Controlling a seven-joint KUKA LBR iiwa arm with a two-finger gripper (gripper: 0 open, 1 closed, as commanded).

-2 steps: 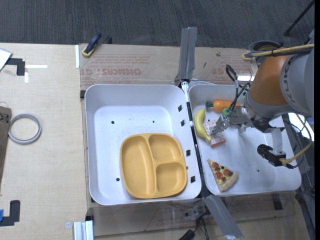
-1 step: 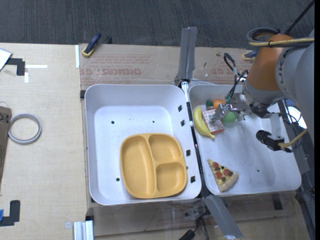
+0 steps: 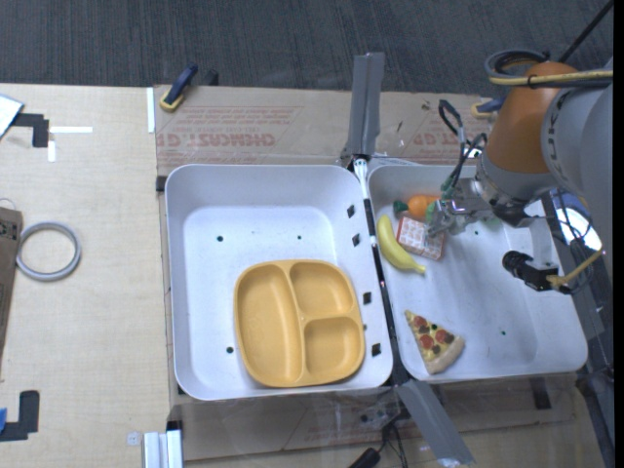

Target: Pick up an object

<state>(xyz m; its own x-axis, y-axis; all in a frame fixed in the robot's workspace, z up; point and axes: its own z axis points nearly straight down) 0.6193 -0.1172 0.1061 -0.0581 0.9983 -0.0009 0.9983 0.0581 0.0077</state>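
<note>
Claw [image 3: 447,214] is reaching over the small red-and-white packet [image 3: 422,237]; grip state unclear; next, closing on it.

Single fixed overhead camera, oblique downward view
Mounted above the worktop [image 3: 88,183], it takes in both white bins side by side, left bin [image 3: 195,291] and right bin [image 3: 517,339], at moderate range; dark floor lies along the top, and the arm [image 3: 546,115] enters from the right
</note>
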